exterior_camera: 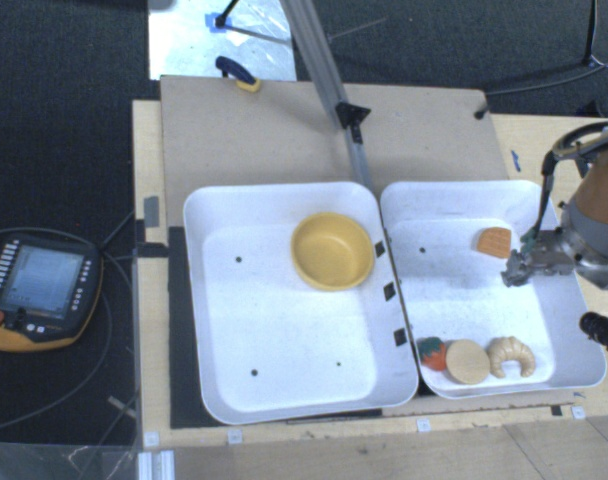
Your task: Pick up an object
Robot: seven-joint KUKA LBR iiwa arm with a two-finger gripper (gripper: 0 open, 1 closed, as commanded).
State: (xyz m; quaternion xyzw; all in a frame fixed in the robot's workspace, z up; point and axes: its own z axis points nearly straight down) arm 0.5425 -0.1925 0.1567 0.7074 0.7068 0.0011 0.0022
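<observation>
Hovering just beside the orange piece (493,241), the jaws' spread cannot be told.

We see an evenly lit bench, bright overall, with light that seems to fall from above. The two white bins (284,368) come close to overexposure, their floors nearly featureless, and we take them as our landmark. Beyond their far edge, a patch of floor (219,23) is washed out by pale bluish glare. The yellow bowl (332,250) in the left bin casts only a faint, soft shadow. To the right of the bins, the gripper (519,268) leaves a dim grey smudge on the bin floor beside it. The dark carpet (54,88) left of the bins looks grainy. The whole picture is soft, with fine detail smeared.
</observation>
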